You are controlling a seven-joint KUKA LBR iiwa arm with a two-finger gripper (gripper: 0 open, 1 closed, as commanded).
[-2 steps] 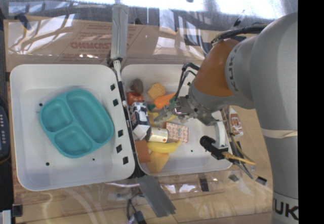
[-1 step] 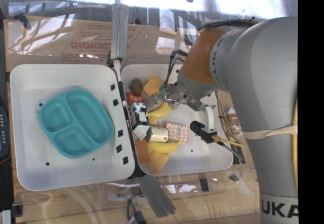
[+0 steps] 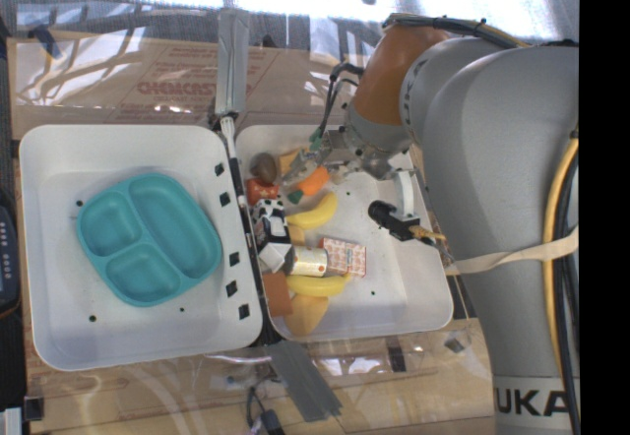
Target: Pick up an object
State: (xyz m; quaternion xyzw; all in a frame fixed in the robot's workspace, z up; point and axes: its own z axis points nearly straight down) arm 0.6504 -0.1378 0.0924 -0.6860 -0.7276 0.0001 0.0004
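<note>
The right bin holds a heap of toy food along its left side. My gripper is low over the bin's far left part, right above an orange piece and beside a brown round piece. A yellow banana lies just in front of the orange piece. The wrist hides where the gripper meets the orange piece.
Further in the heap are a red piece, a black-and-white toy, a small can, a red patterned box, a second banana and an orange block. A teal divided plate lies in the left bin.
</note>
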